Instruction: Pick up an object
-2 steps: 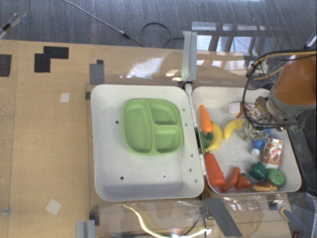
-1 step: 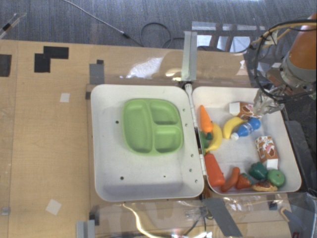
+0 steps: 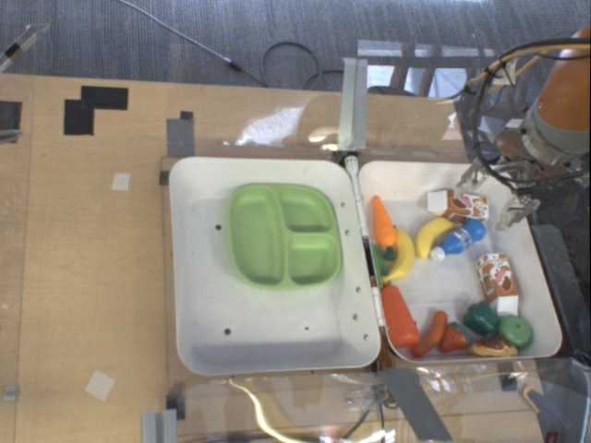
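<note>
Nearest the camera, the front rim of the left white bin [image 3: 277, 365] rests on the desk [image 3: 83, 275], and a green divided plate [image 3: 283, 234] lies inside it. Right of that plate, the right bin [image 3: 545, 312] holds toy food: a carrot [image 3: 383, 222], a banana [image 3: 431, 235], a blue bottle [image 3: 459, 239] and a small carton [image 3: 496, 277]. Furthest right of the plate, the pincer [image 3: 497, 199] hovers open and empty above the bottle. Judging by this, the approach is under way; next it should descend and close on one item.
</note>
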You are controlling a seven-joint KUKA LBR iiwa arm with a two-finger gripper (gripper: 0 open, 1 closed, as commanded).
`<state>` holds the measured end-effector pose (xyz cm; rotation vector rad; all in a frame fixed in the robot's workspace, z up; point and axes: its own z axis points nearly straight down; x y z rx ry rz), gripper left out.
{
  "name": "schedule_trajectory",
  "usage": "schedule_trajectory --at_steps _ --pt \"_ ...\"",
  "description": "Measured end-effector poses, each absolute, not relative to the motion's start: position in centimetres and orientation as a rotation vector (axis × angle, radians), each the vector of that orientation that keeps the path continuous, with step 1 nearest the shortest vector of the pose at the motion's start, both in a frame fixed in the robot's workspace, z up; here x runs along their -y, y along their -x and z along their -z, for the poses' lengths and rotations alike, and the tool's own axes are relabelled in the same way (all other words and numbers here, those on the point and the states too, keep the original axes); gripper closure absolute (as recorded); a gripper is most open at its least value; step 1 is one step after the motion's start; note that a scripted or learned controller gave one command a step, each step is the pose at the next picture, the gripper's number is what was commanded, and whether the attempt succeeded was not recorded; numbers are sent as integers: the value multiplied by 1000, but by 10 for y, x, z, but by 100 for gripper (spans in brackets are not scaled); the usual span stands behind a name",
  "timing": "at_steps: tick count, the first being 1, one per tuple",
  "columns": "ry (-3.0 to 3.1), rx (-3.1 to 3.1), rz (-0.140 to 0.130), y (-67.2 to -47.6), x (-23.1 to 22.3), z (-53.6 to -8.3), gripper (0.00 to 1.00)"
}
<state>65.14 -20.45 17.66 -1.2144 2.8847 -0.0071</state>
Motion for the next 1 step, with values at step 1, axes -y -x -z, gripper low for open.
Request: schedule_trajectory --at_steps 1 --pt "1150 -2892 32 -598 206 -117 0"
